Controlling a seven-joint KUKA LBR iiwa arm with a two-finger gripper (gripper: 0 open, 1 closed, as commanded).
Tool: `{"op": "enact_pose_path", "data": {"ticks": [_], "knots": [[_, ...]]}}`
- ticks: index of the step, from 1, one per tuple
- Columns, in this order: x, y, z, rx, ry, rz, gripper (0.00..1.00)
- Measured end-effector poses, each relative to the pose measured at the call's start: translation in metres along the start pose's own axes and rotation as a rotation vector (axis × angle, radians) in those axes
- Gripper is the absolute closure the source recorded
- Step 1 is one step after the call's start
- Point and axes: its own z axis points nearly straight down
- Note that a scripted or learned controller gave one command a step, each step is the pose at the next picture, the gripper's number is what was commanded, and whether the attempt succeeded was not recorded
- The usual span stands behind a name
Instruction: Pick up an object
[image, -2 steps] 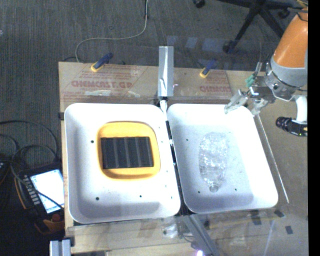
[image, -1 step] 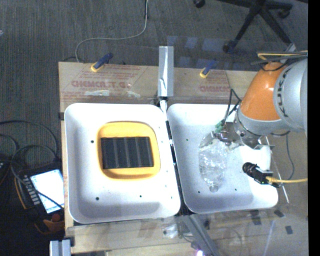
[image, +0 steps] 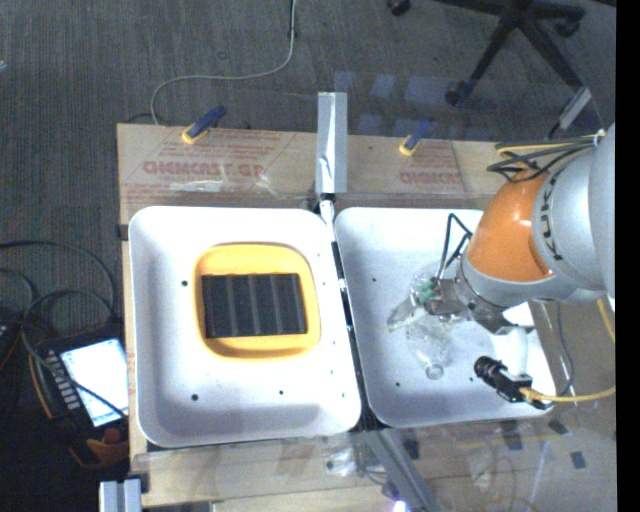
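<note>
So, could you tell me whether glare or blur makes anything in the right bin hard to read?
In the camera view, the clear object in the right bin nearly vanishes against the bright white; the end effector sits under the arm's bulk, so its detail is lost; the yellow tray stays crisp.

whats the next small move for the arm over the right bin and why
Probably a short descent straight down. The gripper sits over the clear plastic object in the right bin, but nothing shows between its fingers, so nothing looks picked yet. The yellow tray lies in the left bin, away from the arm.
</note>
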Motion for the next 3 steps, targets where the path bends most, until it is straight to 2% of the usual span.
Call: {"op": "enact_pose_path", "data": {"ticks": [1,2,3], "knots": [[-0.046,0.1,0.003,0.006,-0.004,-0.008,0.0],[-0.022,0.054,-0.002,0.016,0.002,-0.148,0.0],[-0.022,0.054,-0.002,0.016,0.003,-0.148,0.0]]}}
